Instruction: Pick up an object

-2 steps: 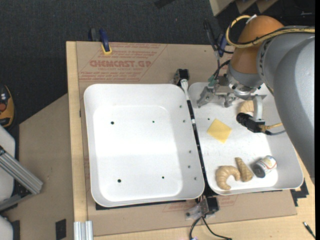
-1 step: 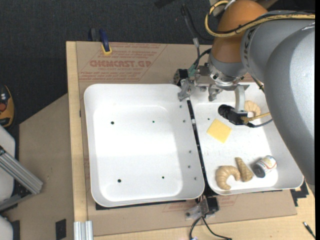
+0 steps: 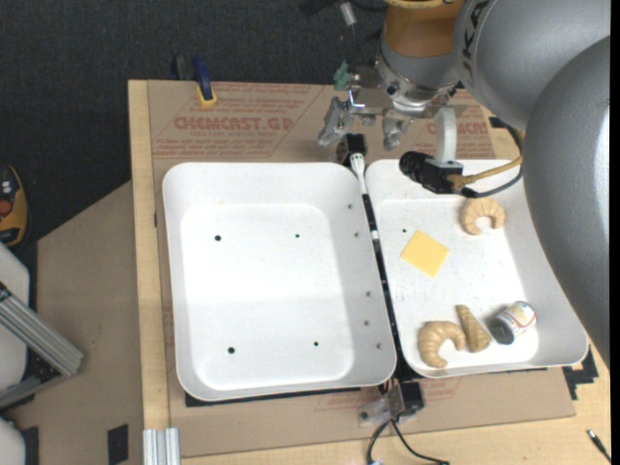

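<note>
Cardboard sheet point(image 3: 242, 114) beneath white bins point(image 3: 262, 289), dark floor point(image 3: 97, 27) beyond.

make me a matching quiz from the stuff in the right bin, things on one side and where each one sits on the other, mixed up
Things:
1. yellow square slice
2. tan stick
3. grey and white cylinder

Places in the right bin:
a. nearest the bin's lower right corner in the view
b. around the middle, lying apart from everything else
c. between a croissant and the cylinder

Pairs: 1-b, 2-c, 3-a
</note>
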You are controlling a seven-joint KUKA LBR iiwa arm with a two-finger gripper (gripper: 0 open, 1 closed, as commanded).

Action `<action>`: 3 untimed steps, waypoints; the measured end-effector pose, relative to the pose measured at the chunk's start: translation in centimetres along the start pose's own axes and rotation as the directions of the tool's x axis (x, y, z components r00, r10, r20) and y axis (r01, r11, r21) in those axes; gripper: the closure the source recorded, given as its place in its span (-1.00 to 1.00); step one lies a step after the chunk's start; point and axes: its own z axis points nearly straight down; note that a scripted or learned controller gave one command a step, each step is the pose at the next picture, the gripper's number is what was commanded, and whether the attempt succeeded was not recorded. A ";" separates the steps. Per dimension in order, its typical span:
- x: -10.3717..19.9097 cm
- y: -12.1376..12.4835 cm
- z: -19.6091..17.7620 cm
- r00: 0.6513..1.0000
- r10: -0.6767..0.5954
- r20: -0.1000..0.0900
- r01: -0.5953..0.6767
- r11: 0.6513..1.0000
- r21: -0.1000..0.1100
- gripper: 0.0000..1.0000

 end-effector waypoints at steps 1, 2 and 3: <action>-0.6 -0.1 -0.2 1.000 0.007 0.005 -0.007 1.000 0.011 1.00; 8.7 -1.3 -10.5 1.000 -0.001 0.000 0.001 1.000 0.002 1.00; 2.4 -6.9 -8.5 1.000 0.014 0.005 -0.014 1.000 0.022 1.00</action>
